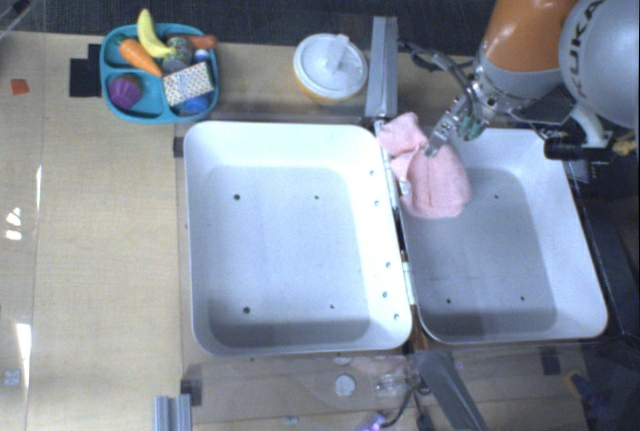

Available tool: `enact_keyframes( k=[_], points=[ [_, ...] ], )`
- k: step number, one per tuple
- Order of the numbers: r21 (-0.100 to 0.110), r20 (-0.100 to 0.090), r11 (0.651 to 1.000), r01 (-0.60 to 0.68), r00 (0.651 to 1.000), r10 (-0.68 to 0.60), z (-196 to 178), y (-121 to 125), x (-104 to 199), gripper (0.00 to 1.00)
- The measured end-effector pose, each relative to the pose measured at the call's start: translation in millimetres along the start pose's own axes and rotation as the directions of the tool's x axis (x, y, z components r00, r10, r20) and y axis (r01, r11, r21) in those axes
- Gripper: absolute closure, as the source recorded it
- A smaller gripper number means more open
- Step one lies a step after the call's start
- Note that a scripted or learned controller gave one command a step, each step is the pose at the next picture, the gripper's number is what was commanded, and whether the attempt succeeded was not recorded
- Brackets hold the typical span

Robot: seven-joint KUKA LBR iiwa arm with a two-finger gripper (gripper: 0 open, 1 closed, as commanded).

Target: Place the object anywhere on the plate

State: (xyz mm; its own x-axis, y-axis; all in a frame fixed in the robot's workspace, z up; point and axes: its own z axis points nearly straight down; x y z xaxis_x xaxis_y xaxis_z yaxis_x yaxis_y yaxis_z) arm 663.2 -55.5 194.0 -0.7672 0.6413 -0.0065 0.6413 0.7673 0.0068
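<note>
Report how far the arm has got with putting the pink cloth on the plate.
Done: little that shows. The pink cloth lies bunched at the top left of the right bin, one end draped over the rim towards the left bin. In hand: the end effector sits at the cloth's upper edge; a grip cannot be confirmed. Left: lifting it and setting it on the compartment plate of toy food beyond the bins.
</note>
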Motion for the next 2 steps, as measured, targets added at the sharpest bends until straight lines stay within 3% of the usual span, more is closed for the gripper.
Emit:
enact_keyframes(
  k=[1,2],
  points=[
    [-0.003,0.004,1.000,0.005,1.000,-0.005,-33.6,3.7,-1.2,1.00],
    [-0.001,0.002,0.919,0.395,0.919,-0.395,-27.1,36.3,38.2,1.00]
  ],
)
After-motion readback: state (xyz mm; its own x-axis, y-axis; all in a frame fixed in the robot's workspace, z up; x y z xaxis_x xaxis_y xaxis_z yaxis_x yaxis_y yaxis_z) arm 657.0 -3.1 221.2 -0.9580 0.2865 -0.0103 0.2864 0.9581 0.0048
